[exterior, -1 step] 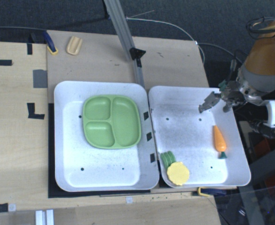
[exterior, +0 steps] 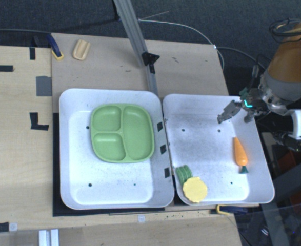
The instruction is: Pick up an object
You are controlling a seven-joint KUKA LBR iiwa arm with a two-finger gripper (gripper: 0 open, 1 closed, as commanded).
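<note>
Camera view is showing the gripper [exterior: 236,110] hovering with fingers spread, grasping nothing, over the right bin [exterior: 201,137]; the carrot [exterior: 240,152] is lying just below, so descending centred matters.

We see 2 bins side by side on the bench [exterior: 191,60]. In the left bin [exterior: 76,188] lies a divided plate [exterior: 122,132], toward its back. In the right bin [exterior: 206,142] a toy carrot [exterior: 240,152] lies near the right wall, and a toy corn cob [exterior: 192,185] sits at the front left corner.
</note>
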